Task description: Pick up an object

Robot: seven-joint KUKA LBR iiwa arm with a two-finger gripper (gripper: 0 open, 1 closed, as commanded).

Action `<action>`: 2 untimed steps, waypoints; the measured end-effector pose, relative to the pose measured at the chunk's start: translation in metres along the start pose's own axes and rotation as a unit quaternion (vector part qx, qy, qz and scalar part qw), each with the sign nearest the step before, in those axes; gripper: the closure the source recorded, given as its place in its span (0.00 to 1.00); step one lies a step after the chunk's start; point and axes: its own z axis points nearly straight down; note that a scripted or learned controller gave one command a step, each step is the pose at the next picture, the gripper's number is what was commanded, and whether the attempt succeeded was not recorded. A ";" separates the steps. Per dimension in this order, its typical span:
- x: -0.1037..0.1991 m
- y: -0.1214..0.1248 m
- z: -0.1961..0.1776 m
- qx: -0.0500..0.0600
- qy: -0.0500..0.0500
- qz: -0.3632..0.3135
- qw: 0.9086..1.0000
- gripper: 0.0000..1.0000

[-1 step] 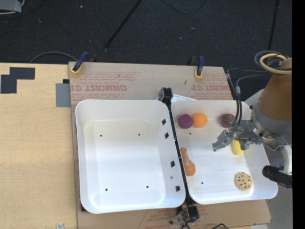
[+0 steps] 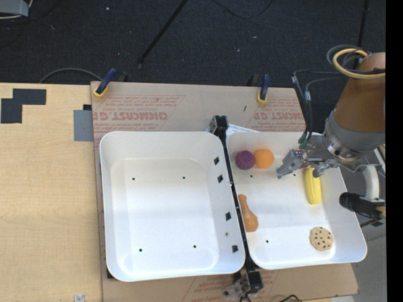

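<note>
Yellow corn cob (image 2: 313, 187) lies in the right bin (image 2: 352, 247) just beside the open, empty hand (image 2: 301, 163), with a purple ball (image 2: 245, 160) touching an orange ball (image 2: 264, 158) nearby, an orange gourd-shaped toy (image 2: 247, 214) by the divider and a cookie (image 2: 321, 238) near the front.

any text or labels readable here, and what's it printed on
"CHEMCAST. GP", printed in red and appearing upside down, repeated on the brown board under the bins.
More red print on the same board's front edge below the bins is too cut off to read.
No readable text elsewhere.
</note>
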 end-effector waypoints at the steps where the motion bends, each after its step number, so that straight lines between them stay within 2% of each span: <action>1: -0.002 0.082 0.137 0.003 0.000 -0.001 1.000 0.00; 2: -0.003 0.084 0.140 0.000 0.000 0.000 1.000 0.00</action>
